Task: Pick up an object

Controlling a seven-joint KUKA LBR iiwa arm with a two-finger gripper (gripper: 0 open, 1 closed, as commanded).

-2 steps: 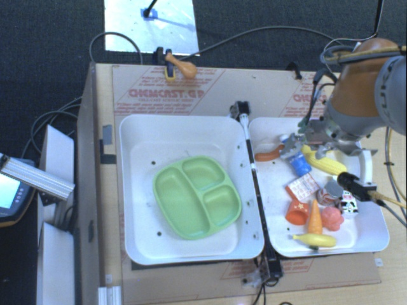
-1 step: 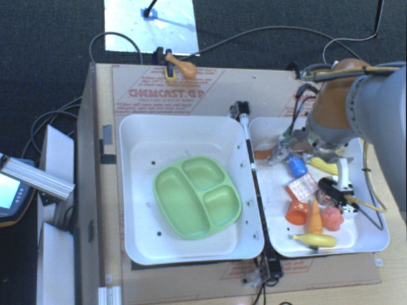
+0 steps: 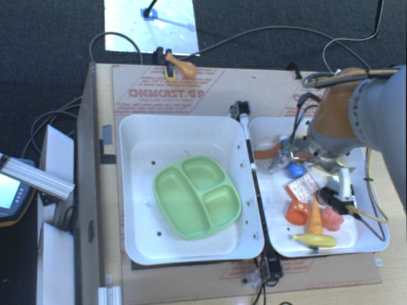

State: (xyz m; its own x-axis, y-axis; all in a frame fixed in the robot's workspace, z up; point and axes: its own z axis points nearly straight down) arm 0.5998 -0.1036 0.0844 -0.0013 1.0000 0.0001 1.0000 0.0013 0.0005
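My gripper [image 3: 284, 159] hangs low in the upper left part of the right bin [image 3: 364, 239]. It is right beside a small blue object [image 3: 296, 169] and an orange-brown piece [image 3: 266, 150]. Below them lie a red and white packet [image 3: 303, 187], an orange cup [image 3: 295, 213], a carrot [image 3: 315, 213], a pink item [image 3: 332, 218] and a yellow banana [image 3: 313, 239]. The grey wrist with its orange band [image 3: 332, 110] covers the bin's upper right. I see nothing lifted off the bin floor.
The left bin [image 3: 137, 145] holds a green divided plate [image 3: 197, 196]. A black divider bar [image 3: 252, 164] runs between the two bins. Cables loop behind the bins, and a wooden-handled tool [image 3: 180, 65] lies on the cardboard at the back.
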